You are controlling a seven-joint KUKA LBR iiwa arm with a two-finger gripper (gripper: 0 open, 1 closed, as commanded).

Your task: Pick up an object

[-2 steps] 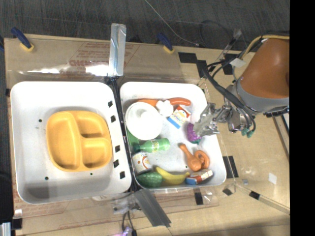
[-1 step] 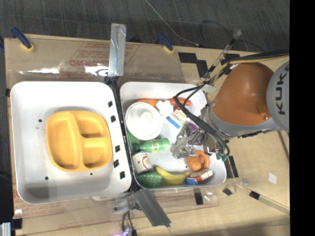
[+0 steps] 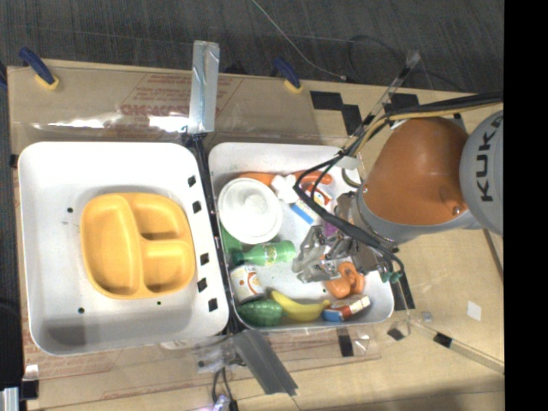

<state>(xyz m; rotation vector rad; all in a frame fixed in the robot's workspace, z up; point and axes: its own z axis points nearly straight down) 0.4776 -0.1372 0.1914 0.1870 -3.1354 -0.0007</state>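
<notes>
While the gripper (image 3: 318,259) hangs low in the right bin (image 3: 360,157), whether its fingers are apart or together cannot be told. A banana (image 3: 295,306) lies just below them by the bin's near edge, a green bottle (image 3: 261,253) and white bowl (image 3: 249,210) to their left. The left bin (image 3: 51,169) holds a yellow tray (image 3: 137,244).

Bright even overhead light; white bins (image 3: 51,229) slightly overexposed, soft shadows at inner walls, mild overall blur.
</notes>
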